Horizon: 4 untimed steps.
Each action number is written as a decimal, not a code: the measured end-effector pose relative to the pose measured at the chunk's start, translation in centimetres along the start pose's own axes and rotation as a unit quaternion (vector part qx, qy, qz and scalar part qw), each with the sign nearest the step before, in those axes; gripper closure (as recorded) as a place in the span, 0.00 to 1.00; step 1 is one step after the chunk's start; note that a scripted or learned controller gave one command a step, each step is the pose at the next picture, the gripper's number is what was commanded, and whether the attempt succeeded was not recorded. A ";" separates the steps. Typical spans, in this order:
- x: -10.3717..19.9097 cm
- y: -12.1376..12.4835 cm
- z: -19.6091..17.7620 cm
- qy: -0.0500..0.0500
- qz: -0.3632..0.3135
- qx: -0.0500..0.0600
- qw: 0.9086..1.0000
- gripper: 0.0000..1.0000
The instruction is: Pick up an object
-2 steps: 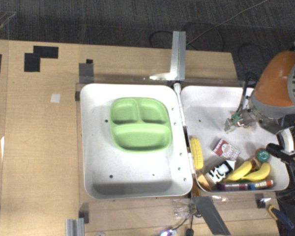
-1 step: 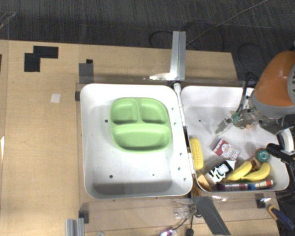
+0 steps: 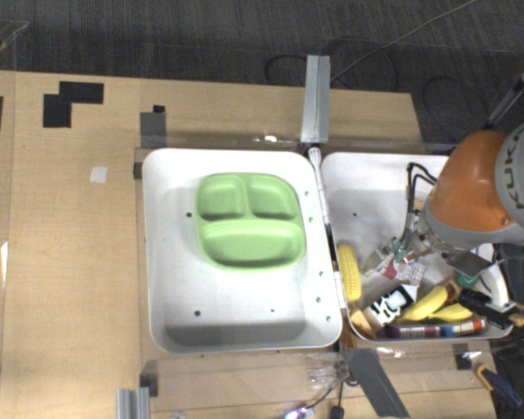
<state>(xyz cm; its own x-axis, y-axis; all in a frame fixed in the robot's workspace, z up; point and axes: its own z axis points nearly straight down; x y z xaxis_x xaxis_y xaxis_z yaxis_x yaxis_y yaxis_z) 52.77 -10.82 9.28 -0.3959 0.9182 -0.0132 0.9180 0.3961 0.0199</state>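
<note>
gripper [image 3: 400, 256] hangs low over the right bin [image 3: 367, 182], in its near half; finger state cannot be told, wrist hides it. the clutter sits just toward the bin's near edge: corn cob [image 3: 349, 271] upright along the left wall, banana [image 3: 437, 302] and marker [image 3: 437, 329] lying along the near wall. walls crowd the pile; open floor toward the far left corner.

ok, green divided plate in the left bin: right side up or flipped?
Right side up. The green plate shows its three recessed compartments facing the camera, flat in the left bin.
</note>
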 end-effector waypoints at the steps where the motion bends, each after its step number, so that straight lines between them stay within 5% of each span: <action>1: -0.1 -2.9 0.1 0.004 0.305 0.001 0.952 0.00; 2: -1.9 -4.4 0.0 0.002 0.210 0.000 0.978 0.00; 3: -1.7 -4.0 -1.1 0.003 0.208 -0.003 0.978 1.00; 4: 1.8 -3.3 -5.9 0.005 0.049 0.007 0.999 1.00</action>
<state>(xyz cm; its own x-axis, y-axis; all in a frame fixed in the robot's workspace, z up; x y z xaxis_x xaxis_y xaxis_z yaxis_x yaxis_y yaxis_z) 48.89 -10.40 15.07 -0.3052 0.9523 -0.0028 0.9523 0.3052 0.0070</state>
